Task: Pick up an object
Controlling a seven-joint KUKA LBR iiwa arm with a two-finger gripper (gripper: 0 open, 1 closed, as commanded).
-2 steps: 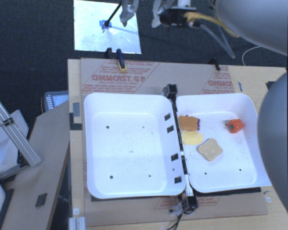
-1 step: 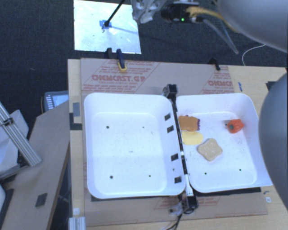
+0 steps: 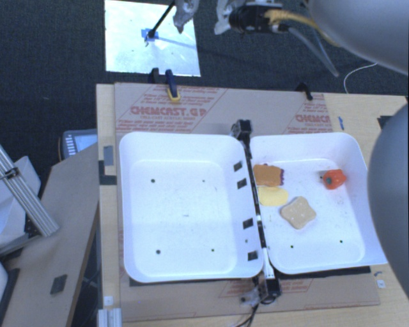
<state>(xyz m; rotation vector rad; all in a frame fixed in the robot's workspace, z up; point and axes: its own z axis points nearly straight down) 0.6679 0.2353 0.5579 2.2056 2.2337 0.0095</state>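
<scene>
– Nearest the camera, what sits on the bench?

– A small knot of wires (image 3: 261, 295) at the front edge, right where the two bins meet. Behind it, the left bin (image 3: 137, 255) and the right bin (image 3: 358, 249) stand side by side, touching along a seam with dark clips.

– Where are the things to pick up?

– All of them are in the right bin. Closest is a tan bread slice (image 3: 298, 212), lying flat near the middle. Just behind it and to its left is a flat yellow piece (image 3: 273, 197), nearly touching the bread. Behind that, against the wall by the seam, is an orange-brown piece (image 3: 268, 174) with a purple edge; it touches the yellow piece. A small red-orange object (image 3: 333, 179) sits apart from the rest, toward the bin's right wall.

– And the arm?

– A blurred grey stretch of the arm (image 3: 390, 191) overhangs the right bin's right side. It holds nothing there.

– Farther back?

– Both bins rest on a brown board (image 3: 211, 105) with red lettering, and a yellow clamp (image 3: 172, 89) grips its far edge. Beyond that, a shiny metal sheet (image 3: 152, 45) lies on the dark carpet.

– And the gripper?

– The gripper (image 3: 203, 16) hangs at the very top, over the carpet, well apart from both bins and every object. A yellow cable (image 3: 287, 18) runs along behind it. I cannot tell whether it is spread or pressed together.
</scene>
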